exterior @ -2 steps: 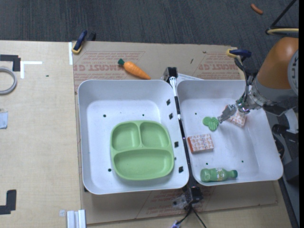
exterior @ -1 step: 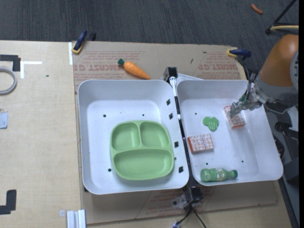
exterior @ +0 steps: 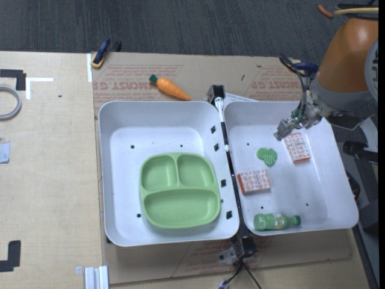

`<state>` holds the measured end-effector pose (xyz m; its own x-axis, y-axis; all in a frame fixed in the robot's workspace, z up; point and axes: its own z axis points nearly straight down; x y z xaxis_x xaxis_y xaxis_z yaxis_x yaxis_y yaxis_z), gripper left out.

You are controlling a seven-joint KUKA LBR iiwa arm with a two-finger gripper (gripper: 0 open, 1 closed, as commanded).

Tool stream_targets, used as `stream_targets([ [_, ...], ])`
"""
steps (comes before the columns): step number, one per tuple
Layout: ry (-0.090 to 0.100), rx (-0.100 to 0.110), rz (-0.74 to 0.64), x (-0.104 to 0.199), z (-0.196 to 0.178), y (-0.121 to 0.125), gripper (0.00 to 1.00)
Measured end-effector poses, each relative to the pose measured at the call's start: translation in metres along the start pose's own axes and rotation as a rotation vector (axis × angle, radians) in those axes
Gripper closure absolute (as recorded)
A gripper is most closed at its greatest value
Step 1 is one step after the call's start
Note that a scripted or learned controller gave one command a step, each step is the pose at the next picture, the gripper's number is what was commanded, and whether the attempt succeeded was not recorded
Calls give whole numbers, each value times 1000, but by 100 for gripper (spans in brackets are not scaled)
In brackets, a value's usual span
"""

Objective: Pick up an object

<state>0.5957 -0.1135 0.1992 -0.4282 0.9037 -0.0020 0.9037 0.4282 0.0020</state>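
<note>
Small carton [exterior: 297,147] long axis up-down in view; tool [exterior: 290,127] beside it, spread indiscernible.

Bright, even overhead light, soft shadows inside the white bins [exterior: 114,179], slightly grainy focus throughout.

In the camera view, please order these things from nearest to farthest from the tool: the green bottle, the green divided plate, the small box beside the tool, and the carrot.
From the tool:
1. Small box, just below the tool in the right bin.
2. Green bottle, at the right bin's front edge.
3. Carrot and green divided plate, both to the left; the carrot lies outside the bins, the plate in the left bin. Too close to rank.
</note>
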Motion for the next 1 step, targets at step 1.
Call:
stream_targets([
  [1, 2, 2, 6, 88, 5, -31, 100],
])
